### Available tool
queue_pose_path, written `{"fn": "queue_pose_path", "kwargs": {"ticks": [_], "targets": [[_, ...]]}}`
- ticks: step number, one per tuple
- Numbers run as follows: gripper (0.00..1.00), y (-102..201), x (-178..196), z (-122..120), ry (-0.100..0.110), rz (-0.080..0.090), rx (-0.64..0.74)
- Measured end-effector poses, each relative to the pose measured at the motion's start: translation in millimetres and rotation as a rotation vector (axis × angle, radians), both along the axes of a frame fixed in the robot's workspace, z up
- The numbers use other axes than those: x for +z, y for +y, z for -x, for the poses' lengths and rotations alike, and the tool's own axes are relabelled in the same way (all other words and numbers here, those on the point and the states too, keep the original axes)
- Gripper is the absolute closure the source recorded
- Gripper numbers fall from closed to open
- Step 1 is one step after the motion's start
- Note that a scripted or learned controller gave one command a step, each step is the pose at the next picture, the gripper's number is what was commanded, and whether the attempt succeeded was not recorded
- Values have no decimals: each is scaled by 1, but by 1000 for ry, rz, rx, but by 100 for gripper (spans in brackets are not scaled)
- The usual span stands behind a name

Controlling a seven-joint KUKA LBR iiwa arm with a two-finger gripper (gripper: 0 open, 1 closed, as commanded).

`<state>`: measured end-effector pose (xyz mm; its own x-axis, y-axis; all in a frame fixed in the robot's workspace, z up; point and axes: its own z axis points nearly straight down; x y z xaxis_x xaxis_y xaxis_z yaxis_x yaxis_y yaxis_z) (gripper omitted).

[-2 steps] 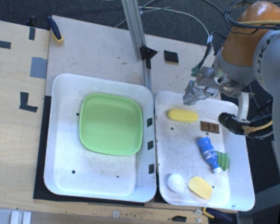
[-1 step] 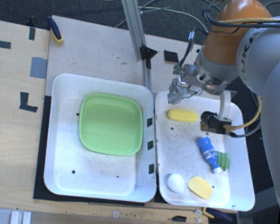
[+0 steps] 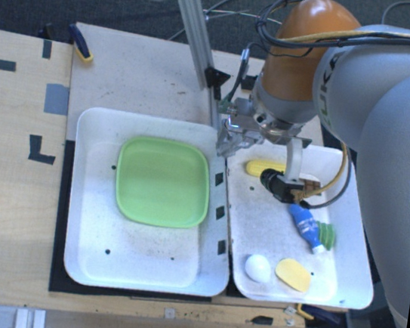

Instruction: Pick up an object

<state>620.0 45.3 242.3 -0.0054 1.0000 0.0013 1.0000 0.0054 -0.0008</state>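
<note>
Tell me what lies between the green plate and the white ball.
In the camera view, the green plate sits in the left bin and the white ball in the right bin. Between them lie bare bin floor and the two bins' adjoining rims with dark clips.

Robotics lab or test cell, not a home. Evidence: a large grey industrial arm [image 3: 383, 94] with an orange band [image 3: 303, 44] fills the right side, black cables [image 3: 244, 5] looping off it over dark carpet-like floor. Plywood bench [image 3: 2, 190] with grey and black tape marks [image 3: 40, 146] stuck on as position markers. Two shallow white bins [image 3: 73, 254] sit side by side on a black mat, surfaces scuffed and speckled from use. Contents are mixed test props: green plastic plate [image 3: 162, 182], white egg-like ball [image 3: 257, 266], yellow pieces [image 3: 293, 274], blue-and-green brush-like item [image 3: 310, 229]. A slanted metal pole [image 3: 197, 40] crosses the top, likely rig framing.
</note>
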Motion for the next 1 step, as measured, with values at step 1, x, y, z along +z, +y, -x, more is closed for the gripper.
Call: {"fn": "queue_pose_path", "kwargs": {"ticks": [1], "targets": [[100,48,2,5,0,0,-1]]}}
